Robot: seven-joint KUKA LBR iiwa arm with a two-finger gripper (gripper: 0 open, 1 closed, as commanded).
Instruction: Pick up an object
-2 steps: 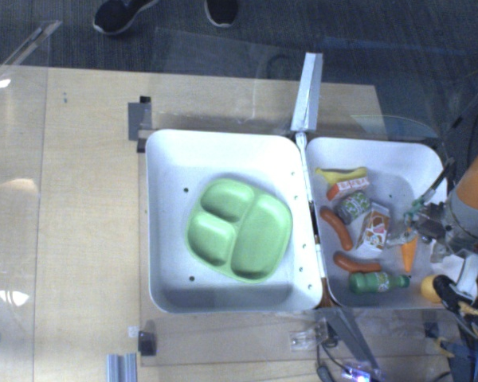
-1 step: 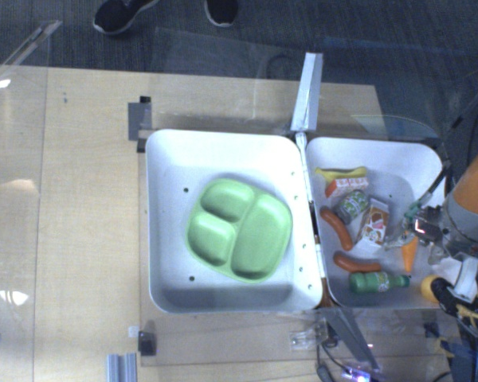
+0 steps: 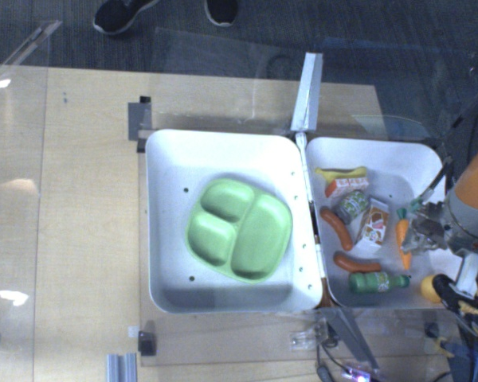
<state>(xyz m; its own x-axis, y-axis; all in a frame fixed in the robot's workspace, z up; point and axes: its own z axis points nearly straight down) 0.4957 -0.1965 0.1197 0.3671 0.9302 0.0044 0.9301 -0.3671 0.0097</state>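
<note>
The right bin (image 3: 386, 151) holds several small objects: a yellow banana (image 3: 342, 172), a red and white packet (image 3: 347, 185), a green can (image 3: 353, 206), a white carton (image 3: 374, 224), two red sausages (image 3: 335, 226) (image 3: 357, 263), a green bottle (image 3: 378, 282) and an orange carrot (image 3: 403, 235). My gripper (image 3: 422, 228) hangs low over the right side of this bin, just right of the carrot and close to touching it. The wrist and cables hide its tips.
The left bin (image 3: 155, 213) holds a green divided plate (image 3: 240, 229). A yellow round object (image 3: 430, 287) lies at the right bin's lower right corner, under the arm. A metal post (image 3: 307, 94) stands behind the gap between the bins. Cables cross the bench's lower right.
</note>
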